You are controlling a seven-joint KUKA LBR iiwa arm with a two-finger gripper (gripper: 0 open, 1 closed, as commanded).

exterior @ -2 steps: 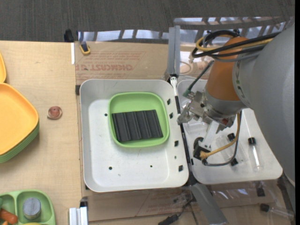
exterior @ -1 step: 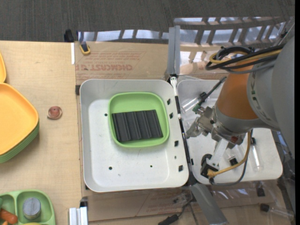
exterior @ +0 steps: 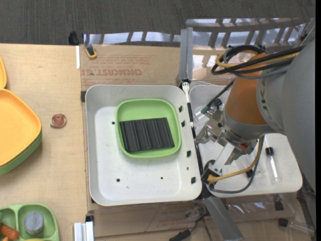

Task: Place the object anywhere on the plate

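A green plate [exterior: 146, 110] sits in the left white bin [exterior: 100, 174], toward its back. A dark grey ribbed rectangular object [exterior: 147, 134] lies flat on the plate, covering its middle and front. The arm reaches in over the right bin [exterior: 286, 177], and its grey wrist with the orange band [exterior: 246, 102] hangs above that bin's left half. My gripper [exterior: 220, 143] is under the wrist, close to the wall between the two bins and right of the plate, and nothing shows in its grasp.
A small clear tube with a dark cap [exterior: 271, 161] lies in the right bin. Yellow and black cables [exterior: 235, 173] loop below the wrist. Orange plates [exterior: 17, 129], a small red knob [exterior: 58, 120] and a green compartment tray [exterior: 27, 222] sit on the wooden bench to the left.
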